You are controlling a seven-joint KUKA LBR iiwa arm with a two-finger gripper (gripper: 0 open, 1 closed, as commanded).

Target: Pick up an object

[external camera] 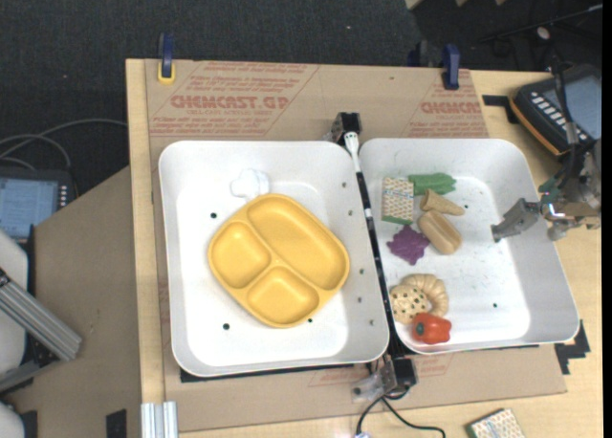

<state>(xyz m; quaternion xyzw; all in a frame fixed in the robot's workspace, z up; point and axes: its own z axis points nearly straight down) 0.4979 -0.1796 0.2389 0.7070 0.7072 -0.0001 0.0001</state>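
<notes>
The right bin (507, 312) holds several toy foods on its left half: a green piece (430, 183), a square waffle-like cracker (398, 200), two tan bread pieces (440, 231), a purple piece (409, 245), a pale pretzel-like cookie (418, 295) and a red tomato (432, 329). My gripper (512, 221) hangs over the right side of this bin, about a hand's width right of the tan pieces, touching none of them. Nothing shows in its grasp.
A yellow three-part plate (277, 259) lies in the middle of the left bin (182, 235), with a small white object (251, 181) behind it. A black bar (361, 197) runs along the divide between the bins. A black and orange device (545, 111) sits at the bench's back right.
</notes>
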